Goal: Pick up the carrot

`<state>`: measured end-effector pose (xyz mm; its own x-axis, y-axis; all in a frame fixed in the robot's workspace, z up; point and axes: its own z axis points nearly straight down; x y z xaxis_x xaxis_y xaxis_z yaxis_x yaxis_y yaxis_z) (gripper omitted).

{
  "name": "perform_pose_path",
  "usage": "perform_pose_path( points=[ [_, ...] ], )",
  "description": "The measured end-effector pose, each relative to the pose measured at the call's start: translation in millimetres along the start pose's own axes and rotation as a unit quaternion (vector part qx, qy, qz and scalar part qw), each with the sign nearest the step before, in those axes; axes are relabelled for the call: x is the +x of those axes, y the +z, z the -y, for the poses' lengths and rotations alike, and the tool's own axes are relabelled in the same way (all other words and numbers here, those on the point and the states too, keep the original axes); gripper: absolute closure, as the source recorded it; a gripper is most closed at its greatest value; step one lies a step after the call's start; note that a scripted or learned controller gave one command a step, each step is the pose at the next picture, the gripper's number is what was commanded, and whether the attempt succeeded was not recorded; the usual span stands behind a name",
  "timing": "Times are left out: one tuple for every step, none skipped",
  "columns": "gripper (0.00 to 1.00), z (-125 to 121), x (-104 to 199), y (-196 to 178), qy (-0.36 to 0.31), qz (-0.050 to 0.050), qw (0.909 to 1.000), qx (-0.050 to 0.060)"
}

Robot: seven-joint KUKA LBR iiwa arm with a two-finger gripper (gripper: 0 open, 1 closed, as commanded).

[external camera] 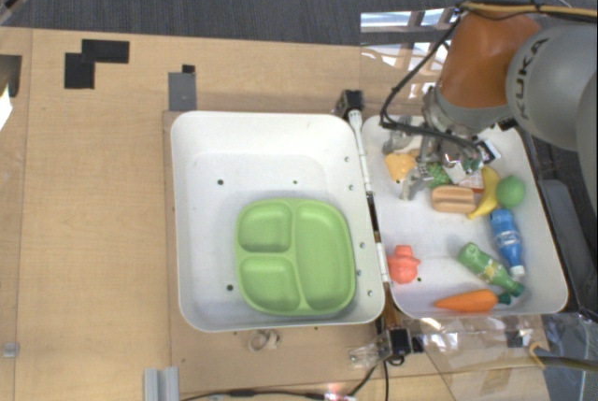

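Observation:
The carrot (465,301) is orange with a green top and lies flat along the front edge of the right bin (551,282). My gripper (422,175) hangs under the orange wrist band at the back of that bin, well behind the carrot. It is low among a yellow item (400,166) and a hot dog toy (453,198). Nothing can be seen held in it, and its tip is lost in the clutter.
The right bin also holds a banana (487,193), a green ball (511,192), a blue bottle (505,242), a green bottle (486,264) just behind the carrot, and a red-orange toy (403,265). The left bin (201,203) holds a green divided plate (295,254).

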<state>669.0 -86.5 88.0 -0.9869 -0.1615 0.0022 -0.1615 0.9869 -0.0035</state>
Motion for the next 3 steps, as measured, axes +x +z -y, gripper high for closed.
perform_pose_path(
  points=[
    [0.00, -1.5, 0.0, 0.0, 0.022, 0.000, 0.9998, -0.002],
    [0.00, -8.2, 0.7, -0.2, 0.165, -0.008, 0.9863, -0.009],
    [0.00, 0.6, 11.8, 0.4, 0.326, -0.002, 0.9452, -0.005]
  ],
)
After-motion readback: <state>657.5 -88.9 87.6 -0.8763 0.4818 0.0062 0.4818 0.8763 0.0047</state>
